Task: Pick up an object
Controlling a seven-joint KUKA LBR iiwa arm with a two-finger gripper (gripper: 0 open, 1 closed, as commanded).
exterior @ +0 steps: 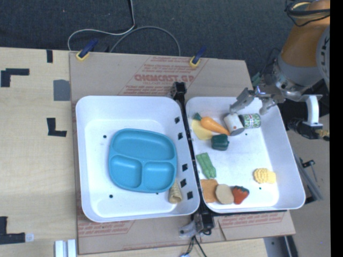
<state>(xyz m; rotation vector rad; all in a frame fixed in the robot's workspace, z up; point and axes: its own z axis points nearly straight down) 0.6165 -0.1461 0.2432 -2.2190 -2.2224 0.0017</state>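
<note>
My gripper (250, 110) hangs over the back of the right bin (286, 159), its two fingers spread open. Just below and between the fingertips lies a small white-capped can with a green label (244, 122), on its side on the bin floor; the fingers are not closed on it. Left of the can are an orange carrot (213, 125), a yellow piece (199, 131) and a dark green block (220, 142). Farther forward lie a green pod (206, 165), a yellow corn piece (263, 176), an orange-brown slab (209, 189), a tan round piece (224, 195) and a red piece (241, 195).
The left bin (91, 143) holds a blue divided plate (143, 160) and a tan item (175, 193) at its front right corner. A black divider with clips (185, 143) runs between the bins. The arm's orange band (303, 42) rises at the upper right.
</note>
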